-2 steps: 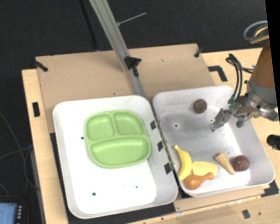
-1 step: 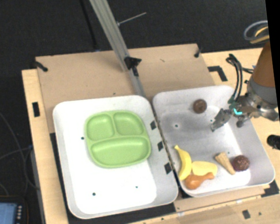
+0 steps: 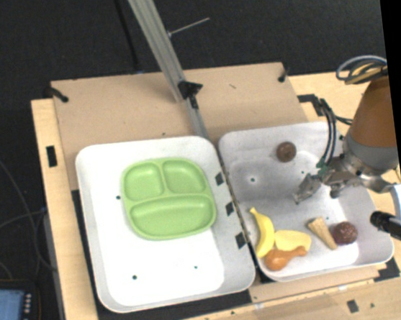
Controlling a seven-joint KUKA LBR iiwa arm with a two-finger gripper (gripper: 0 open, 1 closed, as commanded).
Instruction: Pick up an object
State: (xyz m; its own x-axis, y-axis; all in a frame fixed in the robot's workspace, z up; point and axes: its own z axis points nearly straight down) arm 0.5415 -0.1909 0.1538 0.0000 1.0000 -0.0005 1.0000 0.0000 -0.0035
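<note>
A grey robot gripper (image 3: 312,185) hovers with jaws slightly apart and holding nothing over the right bin (image 3: 258,157), where a banana (image 3: 264,231), cone (image 3: 322,233) and two brown balls lie unpicked, so grasping remains undone.

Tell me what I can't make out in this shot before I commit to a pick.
- Gripper, camera view: small and blurred, so finger state and contents cannot be told.
- Orange item: partly under the banana and a yellow piece; its shape is unclear.
- Arm: cut off by the right edge.
- Dark balls: too small to identify.
- Tablet: cut by the left edge.
</note>
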